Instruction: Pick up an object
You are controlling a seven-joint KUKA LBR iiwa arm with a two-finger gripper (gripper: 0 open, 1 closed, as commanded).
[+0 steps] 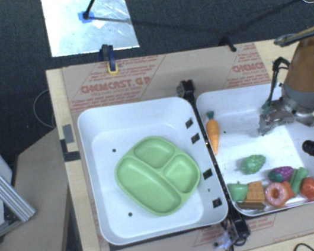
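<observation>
My gripper (266, 123) hangs low over the far right part of the right bin (231, 103), above bare white floor. An orange carrot (213, 132) lies to its left, close to the bin's left wall. A green leafy toy (252, 163) sits nearer the camera than the gripper and apart from it. Along the near edge are a green pepper (237, 190), a brown waffle (254, 194), a pink donut (275, 193), a purple piece (281, 173), a green pickle (299, 178) and a red tomato (311, 186). I see nothing held under the gripper.
The left bin (103, 161) holds a green divided plate (157, 174). Black clips (198, 138) line the wall between the bins. The arm's grey and orange body (311, 79) leans in over the right bin's far right corner.
</observation>
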